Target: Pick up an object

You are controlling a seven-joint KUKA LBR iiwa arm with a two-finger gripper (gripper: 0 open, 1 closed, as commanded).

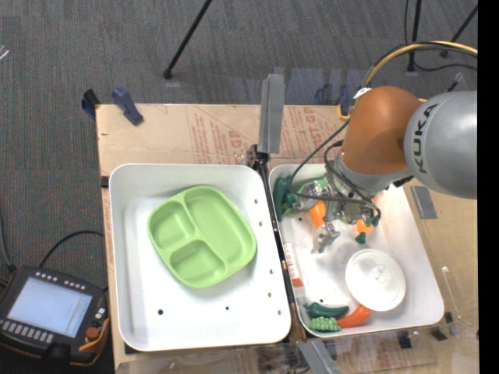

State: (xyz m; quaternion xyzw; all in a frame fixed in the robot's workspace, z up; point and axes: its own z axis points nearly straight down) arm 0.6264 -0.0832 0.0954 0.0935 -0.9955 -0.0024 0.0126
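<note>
The gripper (334, 228) hangs low over the upper middle of the right bin (417, 248), under the arm's orange wrist band (378, 135). Small orange pieces (316, 211) lie right beside it, one on its left and another (364, 226) on its right. A teal object (285, 195) lies at the bin's upper left. Below the gripper sits a white round lid (376, 279). A dark green toy (326, 313) and an orange toy (355, 316) lie along the bin's front wall. I see nothing clearly held.
In the left bin (125, 209) lies a light green divided plate (201, 236). A grey upright post (271, 115) stands behind the seam between the bins. A teach pendant (51, 306) lies on the floor at lower left.
</note>
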